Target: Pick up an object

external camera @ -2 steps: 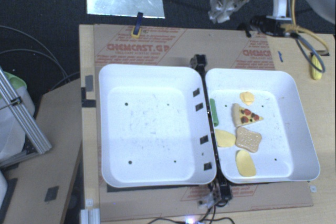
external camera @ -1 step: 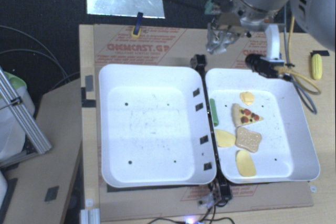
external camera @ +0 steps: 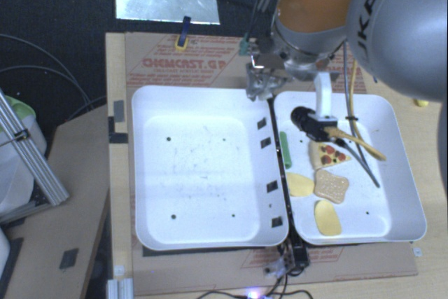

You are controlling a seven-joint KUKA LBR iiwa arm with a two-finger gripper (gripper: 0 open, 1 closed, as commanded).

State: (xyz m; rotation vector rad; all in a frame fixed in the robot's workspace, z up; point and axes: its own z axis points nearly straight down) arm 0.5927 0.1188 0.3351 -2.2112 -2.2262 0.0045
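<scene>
I see the gripper (external camera: 260, 84) hanging over the far edge where the two bins meet; whether it is clenched I cannot tell. The cracker (external camera: 330, 186) lies in the right bin (external camera: 402, 150), near a pizza slice (external camera: 330, 154).

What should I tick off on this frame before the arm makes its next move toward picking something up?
1. Objects lie in the right bin, including a green stick, a pizza slice toy and a cracker: ok.
2. Gripper over an object: not ok, it sits at the bins' far edge near the divider.
3. Finger state: cannot tell.
4. Object held: not ok, none seen between the fingers.
5. Targets separated: not ok, the cracker touches a yellow piece.
</scene>
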